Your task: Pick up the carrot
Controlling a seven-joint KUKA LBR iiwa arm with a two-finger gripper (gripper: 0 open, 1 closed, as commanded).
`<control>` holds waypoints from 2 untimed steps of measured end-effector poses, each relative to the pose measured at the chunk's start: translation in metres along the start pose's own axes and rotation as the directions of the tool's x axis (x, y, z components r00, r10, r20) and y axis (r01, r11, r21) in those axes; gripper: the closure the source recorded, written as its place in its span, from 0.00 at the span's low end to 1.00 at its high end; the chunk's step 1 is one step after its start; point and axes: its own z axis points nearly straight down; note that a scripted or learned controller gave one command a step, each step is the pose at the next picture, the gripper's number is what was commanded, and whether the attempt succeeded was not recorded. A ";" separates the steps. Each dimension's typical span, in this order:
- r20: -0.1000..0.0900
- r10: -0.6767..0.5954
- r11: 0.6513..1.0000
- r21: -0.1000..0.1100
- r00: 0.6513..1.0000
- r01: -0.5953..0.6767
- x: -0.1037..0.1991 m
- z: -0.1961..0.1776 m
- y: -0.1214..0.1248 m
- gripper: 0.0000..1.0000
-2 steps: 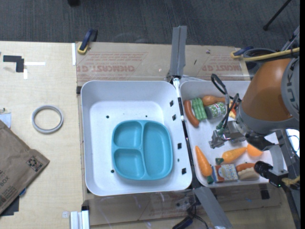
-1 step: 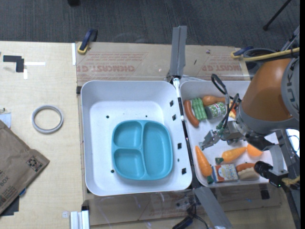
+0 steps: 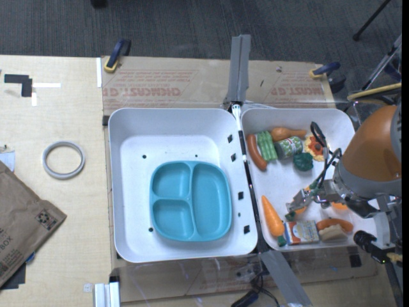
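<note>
two white bins [image 3: 121,171] on the bench [image 3: 51,107], arm in over the right one. end effector [image 3: 300,201] hangs low in the right bin [image 3: 345,117], fingers look a little apart with nothing between them, hard to be sure at this size. carrot [image 3: 272,216] lies just to its left and slightly nearer the front wall, tip pointing to the front, close to the divider, apart from the fingers. step looks like the approach before the grasp; next move calls for shifting left over the carrot, lining up across its width, dropping, closing. other toy food sits behind and right of the end effector. blue divided plate [image 3: 191,201] far left. tape ring [image 3: 64,159] on the bench, dark carpet [image 3: 192,11] beyond
</note>
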 end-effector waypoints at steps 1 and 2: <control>0.000 0.001 1.000 0.000 1.000 -0.001 0.000 -0.008 0.000 1.00; 0.001 0.115 0.993 0.001 0.993 -0.115 0.077 -0.086 0.033 1.00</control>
